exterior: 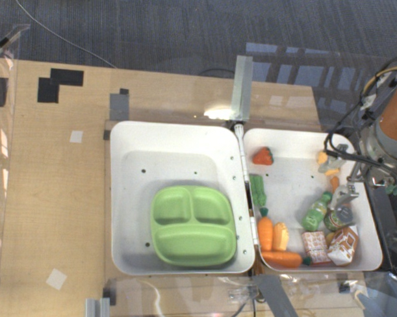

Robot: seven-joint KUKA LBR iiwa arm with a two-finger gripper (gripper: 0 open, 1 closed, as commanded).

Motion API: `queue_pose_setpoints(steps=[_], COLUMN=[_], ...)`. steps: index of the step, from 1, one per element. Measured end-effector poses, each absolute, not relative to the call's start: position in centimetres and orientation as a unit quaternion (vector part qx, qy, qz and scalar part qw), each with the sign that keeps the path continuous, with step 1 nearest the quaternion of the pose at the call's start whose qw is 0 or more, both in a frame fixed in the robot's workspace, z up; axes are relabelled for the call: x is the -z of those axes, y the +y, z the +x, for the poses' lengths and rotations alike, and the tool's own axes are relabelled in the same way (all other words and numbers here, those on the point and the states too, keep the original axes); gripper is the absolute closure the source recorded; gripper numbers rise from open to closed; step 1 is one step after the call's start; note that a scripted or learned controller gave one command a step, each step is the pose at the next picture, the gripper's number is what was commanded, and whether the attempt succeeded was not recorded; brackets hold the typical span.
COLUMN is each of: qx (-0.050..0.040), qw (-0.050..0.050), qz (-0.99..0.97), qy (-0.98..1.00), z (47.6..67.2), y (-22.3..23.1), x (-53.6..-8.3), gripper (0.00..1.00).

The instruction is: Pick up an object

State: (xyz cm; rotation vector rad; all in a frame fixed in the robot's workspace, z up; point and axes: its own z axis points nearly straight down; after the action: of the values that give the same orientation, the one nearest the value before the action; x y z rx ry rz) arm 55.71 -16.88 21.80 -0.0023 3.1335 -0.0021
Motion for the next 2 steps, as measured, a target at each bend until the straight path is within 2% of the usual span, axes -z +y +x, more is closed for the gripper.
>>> queue_pose_setpoints(steps=[1, 2], qx=[0.004, 0.0023], qw=[0.018, 0.009], qz=[-0.079, -0.102], qy=[0.997, 0.995], z=[56.8, 49.9], y=[-16.5, -14.4], x=[-11.2, -9.1], gripper=[0.0, 0.0])
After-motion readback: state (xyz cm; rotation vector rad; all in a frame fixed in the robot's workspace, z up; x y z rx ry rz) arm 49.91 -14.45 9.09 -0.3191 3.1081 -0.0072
